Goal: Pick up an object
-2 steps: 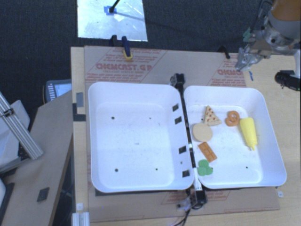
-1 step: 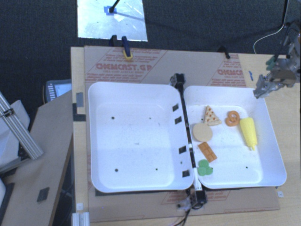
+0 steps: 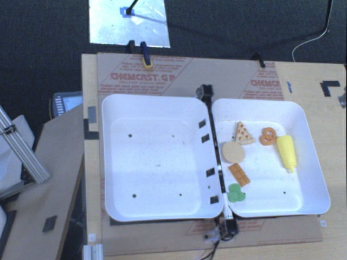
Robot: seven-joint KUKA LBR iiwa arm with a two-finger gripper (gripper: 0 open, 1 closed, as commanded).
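- Nearest the cam: small green leafy toy piece (image 3: 236,193), in right shallow white bin (image 3: 312,199), tight vs the divider edge btwn bins.
- Just behind it: flat orange-brown wafer-like rectangle (image 3: 239,174), long axis diagonal, upper-left to lower-right.
- Next back: round tan disc, cookie-like (image 3: 233,153), touching or nearly touching the wafer's upper end.
- Right of those, apart: yellow plastic squeeze-bottle shape (image 3: 287,151), long axis near vertical in view, narrow tip toward the near side.
- Farther: orange ring, doughnut-like (image 3: 268,136), just beside bottle's top; pizza-slice wedge toy (image 3: 243,134) left of it, point facing away.
- Left shallow white bin (image 3: 108,145) alongside, bare floor w/ a few dark dots.
- Far end: cardboard sheet (image 3: 162,75) under the bins, then a shiny metal plate (image 3: 129,15).
- Pincer: can't tell its state or what it carries, if anything.
- Key relation: arm enters from the right, so yellow bottle likely lies closest to its approach; it stands clear of neighbours, so a grasp across its short width looks easiest. Judgement only.
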